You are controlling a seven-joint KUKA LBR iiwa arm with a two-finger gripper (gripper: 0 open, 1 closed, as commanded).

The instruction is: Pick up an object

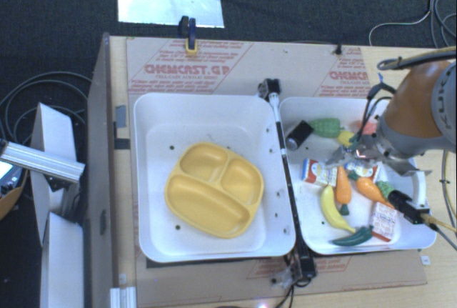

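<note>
Two shallow white bins sit side by side on the tabletop (214,63), and the black divider strip (283,156) between them serves as the landmark here. Left of the strip, the left white bin (153,156) holds one thing: a yellow plastic tray with three compartments (214,189), lying flat near the bin's middle.

Right of the strip, the right white bin (314,239) holds a cluster of toy foods. Just beside the strip lies one black cylinder (299,133), tilted. Further right come one green leafy piece (327,127), one small white and red packet (315,171), one yellow plastic banana (331,209), and two orange carrots: the upright orange carrot (343,186) and the slanted orange carrot (370,189). Below them lie one dark green pepper (353,236) and one red and white carton (383,220).

Farthest right of the strip, the grey arm with its orange band (421,96) reaches in over the cluster. The jaws (357,151) sit low just above the carrots, close to a small red and white piece; whether they are released or clenched cannot be told, and nothing is plainly seen between them.
</note>
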